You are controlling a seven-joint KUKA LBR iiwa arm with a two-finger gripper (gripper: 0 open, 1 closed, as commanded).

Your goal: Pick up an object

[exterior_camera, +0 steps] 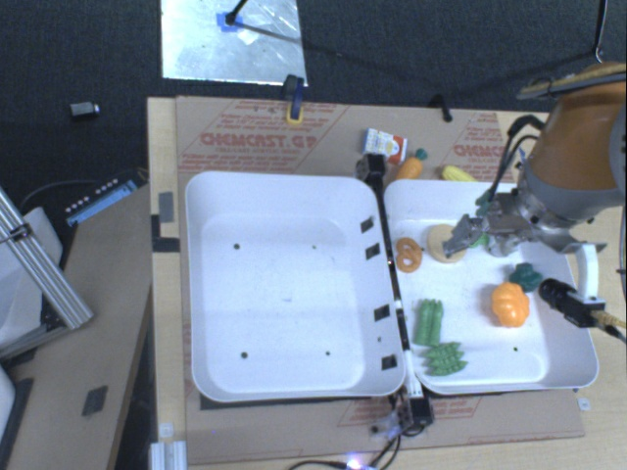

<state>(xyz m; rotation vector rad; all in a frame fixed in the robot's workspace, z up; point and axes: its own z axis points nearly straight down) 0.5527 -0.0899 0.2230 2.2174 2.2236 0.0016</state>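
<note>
Apparently fingers [457, 244] touching tan disc [440, 236], right bin [573, 370].

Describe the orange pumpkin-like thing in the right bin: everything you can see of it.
The orange pumpkin-like toy is small, rounded and lobed, glossy like plastic, and paler on top. It sits on the floor of the right bin, toward its right wall. A dark green object lies just above it, very close; contact is unclear. The gripper is up-left, apart from it.

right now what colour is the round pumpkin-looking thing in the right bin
Orange, with a small stem on top. The pumpkin lies in the right bin, plain in the camera view.
</note>
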